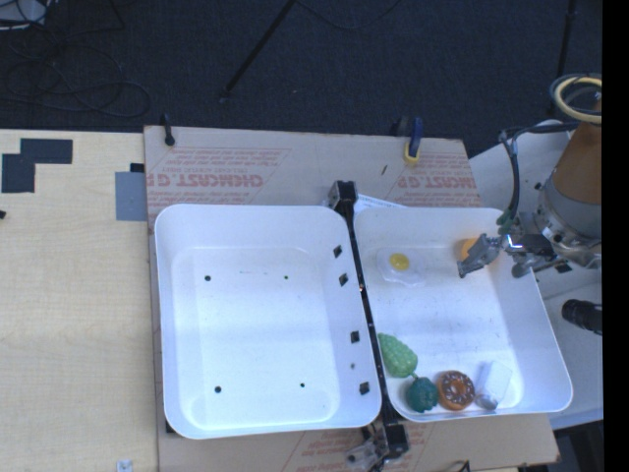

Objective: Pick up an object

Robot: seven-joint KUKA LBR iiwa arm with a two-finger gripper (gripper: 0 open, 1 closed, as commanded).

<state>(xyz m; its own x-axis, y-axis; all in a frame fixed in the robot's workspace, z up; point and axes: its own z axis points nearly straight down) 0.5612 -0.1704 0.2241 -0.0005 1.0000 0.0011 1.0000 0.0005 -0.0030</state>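
Observation:
My gripper (499,262) hangs over the right bin (536,347) near its upper right rim, with its two grey fingers spread apart and nothing visible between them. A small orange object (469,247) sits right beside the left finger (479,258), on its outer side. A small yellow object (398,262) lies further left on the bin floor. Along the front of the bin lie a light green object (397,354), a dark teal object (423,394), a brown doughnut-shaped object (455,389) and a pale white object (496,382).
The left bin (167,293) stands beside the right one, parted from it by a black divider bar (356,293). Both rest on a cardboard sheet (226,170) held by clamps. The arm and its cables (575,195) stand to the right of the right bin.

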